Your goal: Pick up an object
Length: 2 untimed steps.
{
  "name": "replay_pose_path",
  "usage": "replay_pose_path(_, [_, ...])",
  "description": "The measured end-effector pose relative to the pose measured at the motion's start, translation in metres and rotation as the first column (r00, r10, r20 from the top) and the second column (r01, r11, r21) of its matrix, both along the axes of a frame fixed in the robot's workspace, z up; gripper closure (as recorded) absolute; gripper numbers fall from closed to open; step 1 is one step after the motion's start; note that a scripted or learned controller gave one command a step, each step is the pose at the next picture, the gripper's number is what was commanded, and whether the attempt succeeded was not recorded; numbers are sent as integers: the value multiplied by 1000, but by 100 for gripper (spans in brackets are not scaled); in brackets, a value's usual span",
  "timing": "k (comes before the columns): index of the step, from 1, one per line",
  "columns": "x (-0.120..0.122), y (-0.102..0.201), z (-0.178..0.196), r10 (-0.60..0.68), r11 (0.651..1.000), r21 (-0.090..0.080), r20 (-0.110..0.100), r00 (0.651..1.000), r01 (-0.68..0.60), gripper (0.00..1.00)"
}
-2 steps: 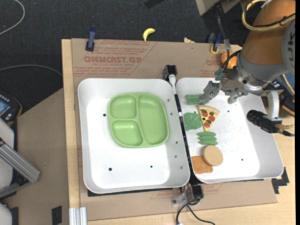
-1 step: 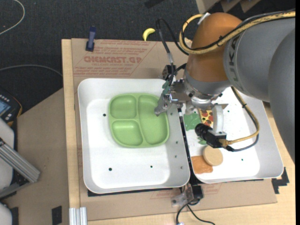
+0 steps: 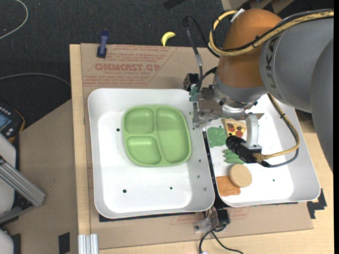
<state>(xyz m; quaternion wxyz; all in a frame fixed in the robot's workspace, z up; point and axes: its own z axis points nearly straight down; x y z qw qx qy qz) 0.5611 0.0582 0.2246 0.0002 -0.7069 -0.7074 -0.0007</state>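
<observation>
Front of the right white bin: a flat orange piece with a round tan disc touching it, then soft green bits and a pizza-slice toy. My gripper hangs over that bin's far left edge, can't tell if it's open or closed. A green divided plastic plate sits in the left white bin.
</observation>
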Motion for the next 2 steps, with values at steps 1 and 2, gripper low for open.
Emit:
replay_pose_path(1, [-75, -25, 34, -4, 1000, 0, -5, 1000, 4, 100])
replay_pose_path(2, [-79, -61, 172, -3, 1000, -2, 18, 1000, 3, 100])
